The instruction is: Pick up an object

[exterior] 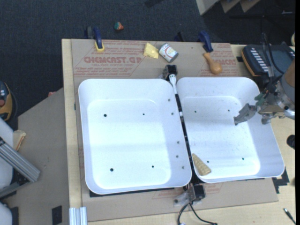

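Tan, ridged and probably light and stiff, the wedge (201, 165) lies at the right bin's (262, 139) near-left corner, best gripped across its narrow width; the hand (243, 115), well apart, hangs part-open and empty.

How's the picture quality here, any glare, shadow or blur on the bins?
Camera view: even, bright light; the left bin and right bin look nearly washed out, with soft shading along their walls. The pincer is slightly soft at the frame's right. The tan wedge stays sharp.
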You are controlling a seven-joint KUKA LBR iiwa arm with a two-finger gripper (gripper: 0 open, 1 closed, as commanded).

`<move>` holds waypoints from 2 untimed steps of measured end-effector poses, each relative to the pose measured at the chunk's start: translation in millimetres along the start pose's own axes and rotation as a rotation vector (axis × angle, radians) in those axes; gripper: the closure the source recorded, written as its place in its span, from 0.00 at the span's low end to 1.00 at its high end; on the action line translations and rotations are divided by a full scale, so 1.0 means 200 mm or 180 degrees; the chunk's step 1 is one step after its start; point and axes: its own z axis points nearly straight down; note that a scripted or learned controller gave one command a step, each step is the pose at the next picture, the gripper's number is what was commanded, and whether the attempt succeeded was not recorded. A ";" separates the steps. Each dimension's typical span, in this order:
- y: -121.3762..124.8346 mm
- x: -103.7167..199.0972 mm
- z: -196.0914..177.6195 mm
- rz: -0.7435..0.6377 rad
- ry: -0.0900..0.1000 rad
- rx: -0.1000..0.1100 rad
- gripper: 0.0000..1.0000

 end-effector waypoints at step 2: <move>-0.02 0.44 -0.60 -0.0004 -0.0005 -0.0018 1.00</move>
